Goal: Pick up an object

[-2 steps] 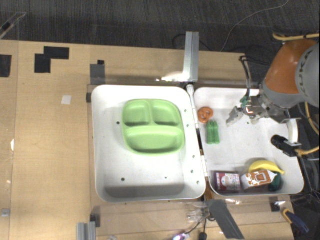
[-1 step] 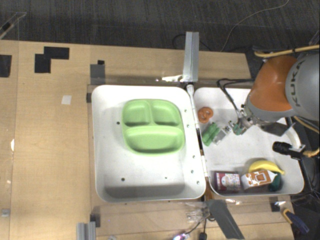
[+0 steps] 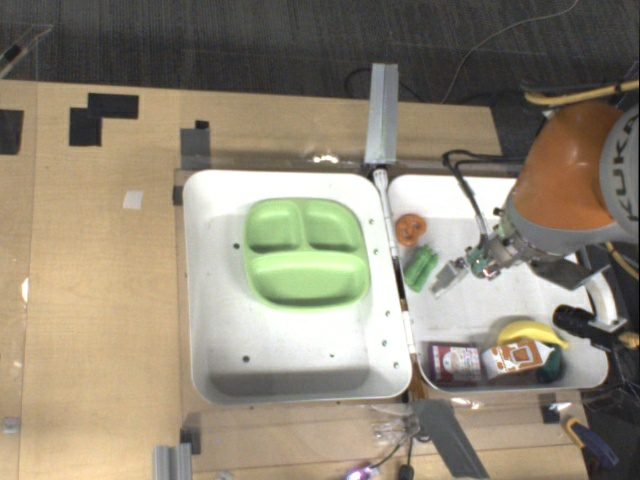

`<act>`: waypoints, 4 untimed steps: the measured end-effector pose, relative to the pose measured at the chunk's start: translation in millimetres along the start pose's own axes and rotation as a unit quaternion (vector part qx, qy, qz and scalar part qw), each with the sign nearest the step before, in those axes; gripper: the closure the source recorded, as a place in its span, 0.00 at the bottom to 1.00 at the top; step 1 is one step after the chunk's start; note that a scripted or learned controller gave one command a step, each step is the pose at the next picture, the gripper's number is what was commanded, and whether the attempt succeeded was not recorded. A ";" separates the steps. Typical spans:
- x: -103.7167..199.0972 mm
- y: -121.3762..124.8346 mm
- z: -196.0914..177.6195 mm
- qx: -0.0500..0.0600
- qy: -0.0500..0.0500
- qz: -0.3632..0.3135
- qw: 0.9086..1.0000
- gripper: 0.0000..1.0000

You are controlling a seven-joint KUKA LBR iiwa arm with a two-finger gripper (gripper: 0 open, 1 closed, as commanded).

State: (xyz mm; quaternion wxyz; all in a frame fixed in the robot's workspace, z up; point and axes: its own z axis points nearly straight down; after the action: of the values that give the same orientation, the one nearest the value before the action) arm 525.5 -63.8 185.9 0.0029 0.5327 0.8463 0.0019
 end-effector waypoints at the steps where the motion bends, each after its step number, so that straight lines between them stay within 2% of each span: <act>1: -26.0 -39.2 93.6 -0.004 -0.002 -0.135 0.991 0.00; 2: -42.0 -4.1 94.6 -0.003 -0.001 0.037 0.999 0.00; 3: -40.6 53.3 -0.3 0.000 -0.001 -0.033 0.999 0.00; 4: -20.7 88.9 0.7 0.000 0.000 0.086 0.996 0.00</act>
State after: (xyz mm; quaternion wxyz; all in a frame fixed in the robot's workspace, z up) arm 614.7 -44.1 185.8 0.0027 0.6031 0.7976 0.0016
